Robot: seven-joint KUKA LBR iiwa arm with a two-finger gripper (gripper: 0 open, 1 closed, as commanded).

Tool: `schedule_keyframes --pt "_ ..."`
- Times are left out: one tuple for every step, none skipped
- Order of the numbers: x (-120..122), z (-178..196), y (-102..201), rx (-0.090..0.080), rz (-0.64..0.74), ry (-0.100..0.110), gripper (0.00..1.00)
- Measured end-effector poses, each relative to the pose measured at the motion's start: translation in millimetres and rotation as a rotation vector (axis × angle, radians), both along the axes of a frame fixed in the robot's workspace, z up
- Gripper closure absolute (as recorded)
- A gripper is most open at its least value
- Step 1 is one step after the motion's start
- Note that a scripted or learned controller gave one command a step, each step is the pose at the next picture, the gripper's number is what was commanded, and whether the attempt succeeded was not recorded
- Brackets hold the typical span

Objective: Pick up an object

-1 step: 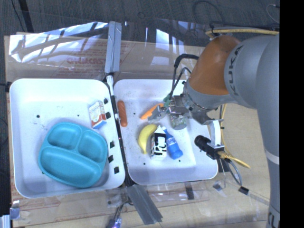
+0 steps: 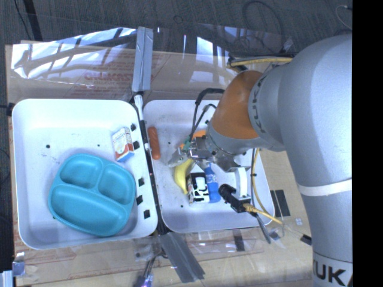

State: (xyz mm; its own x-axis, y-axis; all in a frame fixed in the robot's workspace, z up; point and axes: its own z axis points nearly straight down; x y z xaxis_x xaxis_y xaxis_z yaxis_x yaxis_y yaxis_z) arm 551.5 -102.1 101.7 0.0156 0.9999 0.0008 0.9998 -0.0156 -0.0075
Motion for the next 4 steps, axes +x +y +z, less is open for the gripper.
schedule_keyframes --pt "0.2 10.2 -0.4 0.000 0.004 0.002 1.00" --pt "30.0 127.4 20.4 -0.001 -0.043 -0.007 1.00" --pt "29.7 126.7 20.5 -0.001 -0.043 -0.005 0.00" --pt "61.1 -10.3 -33.1 0.000 0.054 -0.005 0.00"
